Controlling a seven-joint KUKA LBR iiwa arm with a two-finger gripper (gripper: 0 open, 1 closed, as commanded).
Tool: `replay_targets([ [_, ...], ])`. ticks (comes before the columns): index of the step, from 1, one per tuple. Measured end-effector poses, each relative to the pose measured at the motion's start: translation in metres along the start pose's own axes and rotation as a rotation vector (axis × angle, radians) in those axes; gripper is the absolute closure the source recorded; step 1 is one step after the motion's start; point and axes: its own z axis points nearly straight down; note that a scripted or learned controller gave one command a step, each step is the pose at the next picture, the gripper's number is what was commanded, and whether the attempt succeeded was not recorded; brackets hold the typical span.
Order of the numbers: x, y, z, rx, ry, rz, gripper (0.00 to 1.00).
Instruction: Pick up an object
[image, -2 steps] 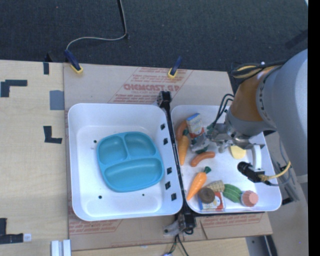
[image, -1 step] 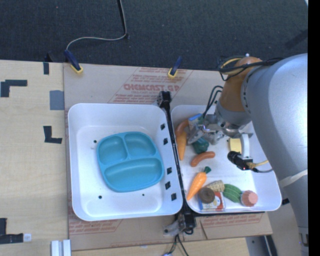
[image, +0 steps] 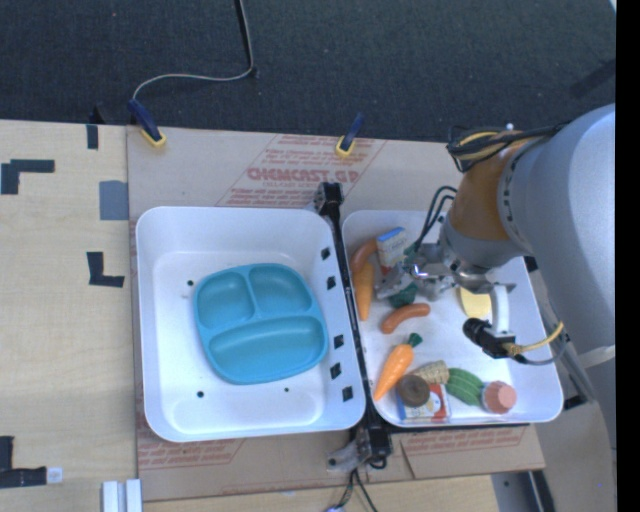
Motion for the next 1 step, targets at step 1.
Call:
replay_targets([
  [1, 0.0, 0.0005, -0.0104, -0.001, -0.001, -0.001, 1.0],
])
